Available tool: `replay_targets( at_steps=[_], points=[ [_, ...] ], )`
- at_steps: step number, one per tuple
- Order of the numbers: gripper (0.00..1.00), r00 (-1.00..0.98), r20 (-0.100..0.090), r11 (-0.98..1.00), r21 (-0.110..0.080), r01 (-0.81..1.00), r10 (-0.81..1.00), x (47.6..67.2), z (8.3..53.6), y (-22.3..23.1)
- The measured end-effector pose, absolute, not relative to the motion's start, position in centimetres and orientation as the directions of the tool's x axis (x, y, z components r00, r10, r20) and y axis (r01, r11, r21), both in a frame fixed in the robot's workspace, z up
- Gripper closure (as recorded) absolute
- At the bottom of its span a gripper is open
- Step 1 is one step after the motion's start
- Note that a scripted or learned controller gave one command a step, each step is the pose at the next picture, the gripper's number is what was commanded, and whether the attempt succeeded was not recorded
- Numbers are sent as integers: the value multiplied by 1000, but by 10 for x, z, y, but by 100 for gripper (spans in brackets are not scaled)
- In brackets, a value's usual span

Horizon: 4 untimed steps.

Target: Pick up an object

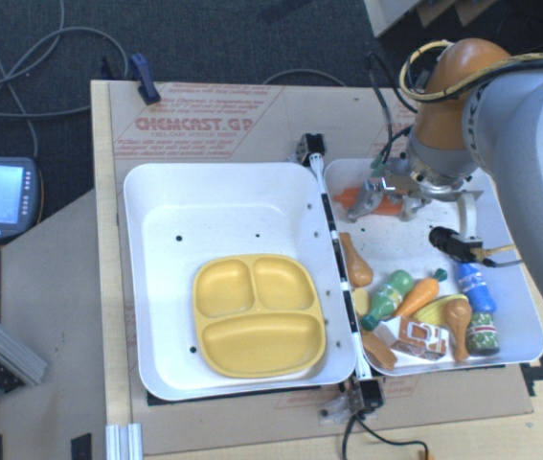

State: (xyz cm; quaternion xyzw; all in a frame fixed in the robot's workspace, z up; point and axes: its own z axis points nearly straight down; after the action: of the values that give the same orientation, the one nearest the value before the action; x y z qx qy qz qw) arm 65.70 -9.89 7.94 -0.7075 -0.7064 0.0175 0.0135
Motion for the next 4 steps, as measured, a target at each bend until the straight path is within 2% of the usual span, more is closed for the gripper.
replay_targets(
  at_steps=[1,2,3,4],
  points=[
    [100,3,-10,-4,-58,998,1000,653,87,-103],
    [0,1,-6,-2,-51,999,1000,656,88,-99],
    [0,4,-3,-4,-8,1000,1000,664,108,-168],
    [0,5,2,-5,-8,1000,1000,570,83,-190]
  ],
)
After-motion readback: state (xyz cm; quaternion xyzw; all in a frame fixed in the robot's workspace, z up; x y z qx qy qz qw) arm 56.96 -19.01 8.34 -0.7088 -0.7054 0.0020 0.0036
